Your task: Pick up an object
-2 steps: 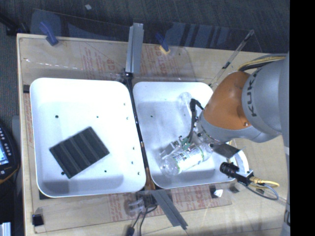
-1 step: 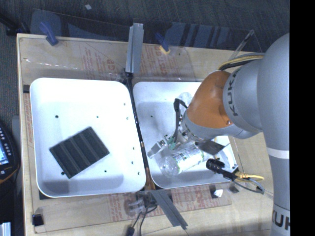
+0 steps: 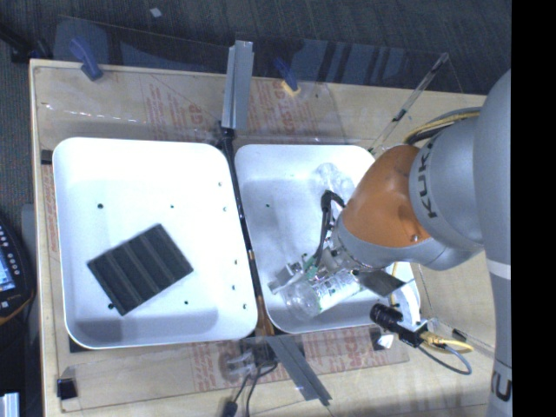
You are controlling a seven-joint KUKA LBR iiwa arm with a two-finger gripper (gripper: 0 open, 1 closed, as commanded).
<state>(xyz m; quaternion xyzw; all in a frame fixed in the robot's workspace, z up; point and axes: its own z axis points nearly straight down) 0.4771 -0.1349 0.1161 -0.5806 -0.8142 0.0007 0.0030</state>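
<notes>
Nearest you, a grey metal bracket (image 3: 291, 370) sits on the front edge of the bench (image 3: 156, 102), whose pale board carries red printing too small to read. Just beyond it, in the near part of the right bin (image 3: 269, 207), a clear plastic bottle (image 3: 328, 294) lies on its side. Its long axis runs across the bin at a slant, with the left end nearer you and the right end farther. You cannot tell which end is the neck, and the pale label shows no legible text. The gripper (image 3: 306, 272) hangs right over the bottle's left part, touching or almost touching it. You cannot tell how far it is open or whether it has hold of anything. In the left bin (image 3: 61, 233), well apart, a dark ribbed panel (image 3: 139, 268) lies flat, its long axis running from near left to far right. Above the gripper, the orange band (image 3: 387, 207) meets the grey arm (image 3: 460, 189), where you can read the letters "KU". Farther back in the right bin lies a crumpled clear plastic piece (image 3: 334, 179). Beyond the bins, a grey post (image 3: 236, 85) stands between them, with blue clamps (image 3: 87, 59) on the far edge and dark floor (image 3: 347, 16) behind.
</notes>
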